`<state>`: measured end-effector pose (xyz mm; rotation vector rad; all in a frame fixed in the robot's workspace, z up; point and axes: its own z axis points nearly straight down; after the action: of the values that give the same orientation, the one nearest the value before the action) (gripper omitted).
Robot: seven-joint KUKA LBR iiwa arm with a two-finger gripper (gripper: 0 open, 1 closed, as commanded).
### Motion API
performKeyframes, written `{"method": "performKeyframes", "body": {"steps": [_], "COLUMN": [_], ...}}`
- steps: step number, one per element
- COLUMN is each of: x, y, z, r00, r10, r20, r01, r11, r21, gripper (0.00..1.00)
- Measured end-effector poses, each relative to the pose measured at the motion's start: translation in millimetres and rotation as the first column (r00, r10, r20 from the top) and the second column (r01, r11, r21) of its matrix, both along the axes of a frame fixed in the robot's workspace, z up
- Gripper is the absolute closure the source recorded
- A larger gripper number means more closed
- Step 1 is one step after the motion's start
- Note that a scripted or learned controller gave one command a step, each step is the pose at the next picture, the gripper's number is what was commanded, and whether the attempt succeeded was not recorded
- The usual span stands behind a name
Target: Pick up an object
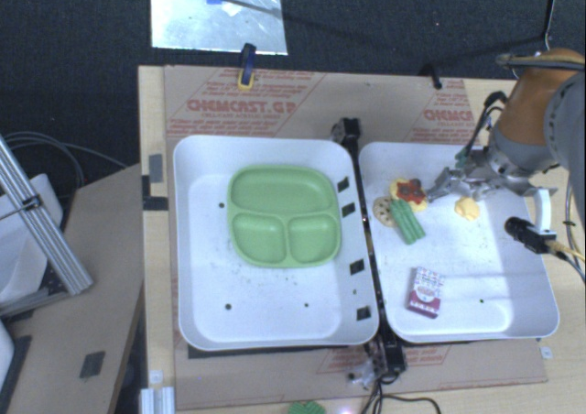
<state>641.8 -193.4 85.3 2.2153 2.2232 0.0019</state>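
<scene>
In the right bin (526, 307) lie a yellow and red toy (407, 190), a round cookie (383, 211), a green ribbed piece (408, 223), a small yellow piece (468, 209) and a red packet (426, 292). My gripper (455, 182) reaches in from the right and hangs low over the bin's far part, between the yellow and red toy and the small yellow piece. Its fingers look open with nothing between them.
The left bin (197, 247) holds a green divided plate (282, 216). A black divider with clips (360, 220) runs between the bins. The arm's grey and orange body (540, 114) covers the right bin's far right corner, and a black fitting (526, 234) juts over its right side.
</scene>
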Motion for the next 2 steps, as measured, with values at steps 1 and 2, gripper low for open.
{"method": "performKeyframes", "body": {"steps": [1,2], "x": [18.4,28.2], "y": [7.8,16.9], "z": [0.5,0.7], "r00": [1.0,1.0], "r10": [0.002,0.002], "r20": [0.003,0.003], "r01": [-0.002,-0.002], "r11": [1.0,1.0], "r21": [0.0,0.0], "gripper": [0.0,0.0]}}
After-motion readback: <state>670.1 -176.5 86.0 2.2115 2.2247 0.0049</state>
